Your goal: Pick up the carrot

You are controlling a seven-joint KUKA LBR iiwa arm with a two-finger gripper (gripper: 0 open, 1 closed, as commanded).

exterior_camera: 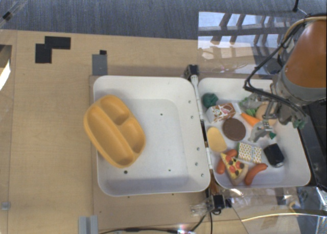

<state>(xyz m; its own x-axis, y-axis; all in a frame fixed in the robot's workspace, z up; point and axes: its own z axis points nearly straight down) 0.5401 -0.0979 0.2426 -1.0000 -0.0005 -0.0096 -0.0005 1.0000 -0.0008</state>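
Observation:
The carrot (250, 119), small and orange with a green leafy top toward the back, lies in the right bin (301, 177) near its upper middle. My gripper (262, 131) hangs just to the right of and slightly in front of the carrot, low over the bin. Its metal fingers (256, 135) stand open with nothing between them. The arm's orange band (306, 56) fills the space above and hides the bin's back right corner.
Crowded around the carrot are a brown disc (234, 129), a small carton (223, 111), a green piece (209, 98), a yellow chip (216, 139), a checked cracker (249, 152), a black block (274, 155), a pizza slice (235, 166) and a sausage (255, 172). The left bin (153, 182) holds a yellow divided plate (114, 131).

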